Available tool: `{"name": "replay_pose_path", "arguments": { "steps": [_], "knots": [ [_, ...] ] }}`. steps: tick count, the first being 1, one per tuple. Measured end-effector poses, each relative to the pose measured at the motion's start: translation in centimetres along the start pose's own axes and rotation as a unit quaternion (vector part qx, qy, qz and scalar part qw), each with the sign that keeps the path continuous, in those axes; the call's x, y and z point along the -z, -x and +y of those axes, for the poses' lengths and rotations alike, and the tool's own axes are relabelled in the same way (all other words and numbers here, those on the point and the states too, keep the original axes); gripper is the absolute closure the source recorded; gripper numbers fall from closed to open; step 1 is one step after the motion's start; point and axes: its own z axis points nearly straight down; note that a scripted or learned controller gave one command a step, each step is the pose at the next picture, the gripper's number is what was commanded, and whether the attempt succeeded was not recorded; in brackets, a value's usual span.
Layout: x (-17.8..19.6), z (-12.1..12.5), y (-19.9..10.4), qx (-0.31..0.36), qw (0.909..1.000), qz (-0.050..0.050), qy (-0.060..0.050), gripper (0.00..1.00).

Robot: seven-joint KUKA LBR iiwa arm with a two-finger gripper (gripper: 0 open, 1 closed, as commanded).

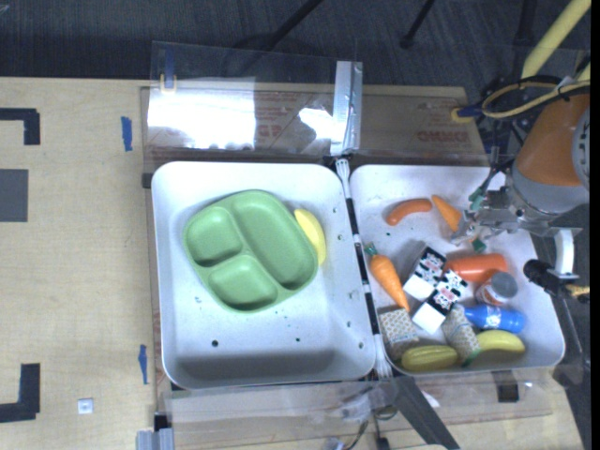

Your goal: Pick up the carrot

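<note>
No writing can be read; the red print on the clear panel (281,120) behind the bins is too blurred. The carrot (387,279) lies at the left edge of the right bin (544,345), beside the divider, its long axis slanting, what looks like the leafy end up-left. The jaws (487,218) hang over the bin's right side near an orange piece (447,214); their opening cannot be told. The left bin (178,345) holds a green tray (248,248).

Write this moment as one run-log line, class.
tool: over right bin, far side | carrot: lying by left wall, not held | left bin: green tray
</note>
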Motion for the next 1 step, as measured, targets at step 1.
{"name": "replay_pose_path", "arguments": {
  "steps": [1],
  "knots": [
    [10.64, 2.35, -6.01, 0.139, 0.9902, 0.000, -0.002, 1.00]
  ]
}}
